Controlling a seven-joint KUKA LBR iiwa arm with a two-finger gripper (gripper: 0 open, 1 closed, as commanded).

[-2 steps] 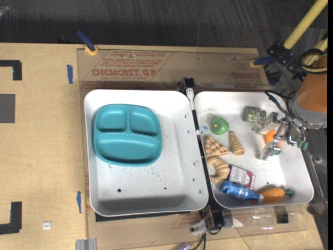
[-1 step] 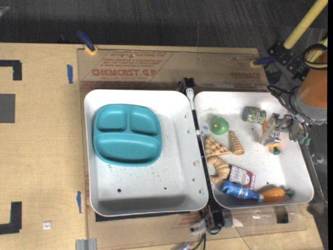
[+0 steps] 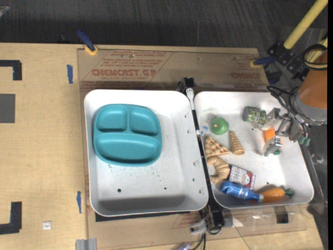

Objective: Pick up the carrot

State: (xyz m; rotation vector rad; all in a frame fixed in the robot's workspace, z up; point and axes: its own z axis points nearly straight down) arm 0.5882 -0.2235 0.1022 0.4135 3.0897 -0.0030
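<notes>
**Camera view: pincer hovering in the right bin, carrot not yet grasped.**
The pincer (image 3: 272, 137) has an orange object between its fingers; what it is cannot be told. The carrot (image 3: 272, 194) lies at the right bin's (image 3: 302, 163) near edge, just beside a blue bottle (image 3: 240, 191), apart from the pincer. A good approach would descend across its middle.

Glossy white plastic bins (image 3: 171, 191), smooth matt teal plastic tray (image 3: 127, 134), matt cardboard-like bench (image 3: 41, 155), shiny orange carrot (image 3: 273, 194)
</notes>
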